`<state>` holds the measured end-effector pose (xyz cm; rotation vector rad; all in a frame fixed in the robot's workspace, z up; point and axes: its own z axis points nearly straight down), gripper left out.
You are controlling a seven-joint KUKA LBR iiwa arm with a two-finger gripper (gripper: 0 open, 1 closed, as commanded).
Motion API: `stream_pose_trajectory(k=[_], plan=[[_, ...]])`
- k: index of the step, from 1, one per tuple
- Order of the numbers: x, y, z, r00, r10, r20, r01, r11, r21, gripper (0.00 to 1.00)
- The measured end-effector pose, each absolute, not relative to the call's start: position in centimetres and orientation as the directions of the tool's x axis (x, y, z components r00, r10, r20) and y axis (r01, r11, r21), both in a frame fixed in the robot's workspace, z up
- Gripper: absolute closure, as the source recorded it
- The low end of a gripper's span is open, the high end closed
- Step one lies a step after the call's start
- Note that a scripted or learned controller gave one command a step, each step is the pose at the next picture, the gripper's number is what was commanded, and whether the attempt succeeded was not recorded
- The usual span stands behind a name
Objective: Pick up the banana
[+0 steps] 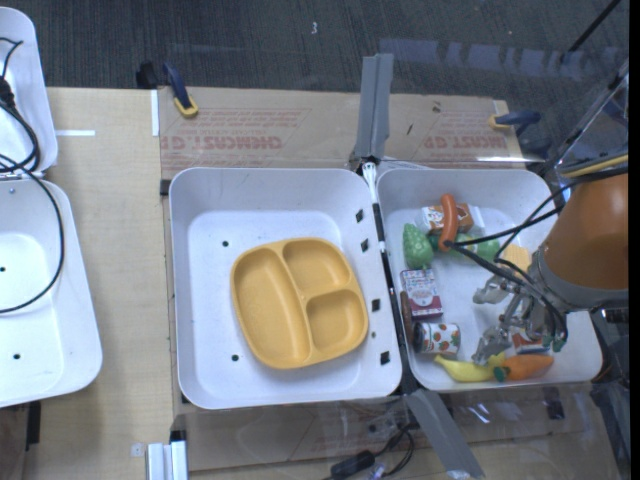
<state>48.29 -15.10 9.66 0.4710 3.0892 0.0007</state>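
Nearest, the wooden bench (pixel 110 423) carries two shallow white bins side by side. At the front edge of the right bin (pixel 570 373) lies the banana (pixel 462 369), its tip touching an orange carrot (pixel 527 366) beside it. Just above these hangs the end effector (pixel 510 330), a tangle of metal parts over the carrot; whether it is released or clenched cannot be told, and nothing is visibly held. A small can (pixel 437 338) and a red carton (pixel 420 292) sit near the bin's left wall, with a green piece (pixel 417 245) and an orange-red item (pixel 448 219) farther back. The left bin (pixel 200 268) holds a yellow divided plate (pixel 298 301). Beyond the bins, cardboard with reversed red lettering (pixel 240 128) covers the bench, then dark carpet (pixel 250 18). The arm's orange band (pixel 595 233) is cut off at the right.
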Motion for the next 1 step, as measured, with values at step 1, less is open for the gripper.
stream_pose_trajectory(k=[1], plan=[[47.90, -11.27, 16.42, -0.996, 0.093, -0.004, 0.093, 0.996, 0.001, 0.00]])
